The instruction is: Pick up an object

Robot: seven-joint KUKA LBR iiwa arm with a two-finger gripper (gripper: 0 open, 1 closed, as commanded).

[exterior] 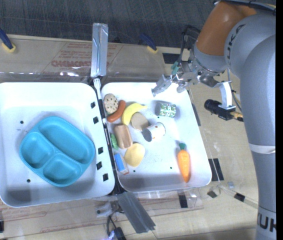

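Carrot (183, 164): right bin (200, 149), 5 o'clock corner, apart from the clutter. You'd judge it light, rigid, smooth plastic; grip mid-body, across its width. End effector (167, 83) at 12 o'clock rim, fingers spread, holding nothing.

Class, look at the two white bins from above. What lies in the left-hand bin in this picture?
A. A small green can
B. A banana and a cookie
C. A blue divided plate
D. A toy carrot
C. The blue divided plate lies alone in the left bin, while the carrot, banana, cookie and green can all lie in the right bin.
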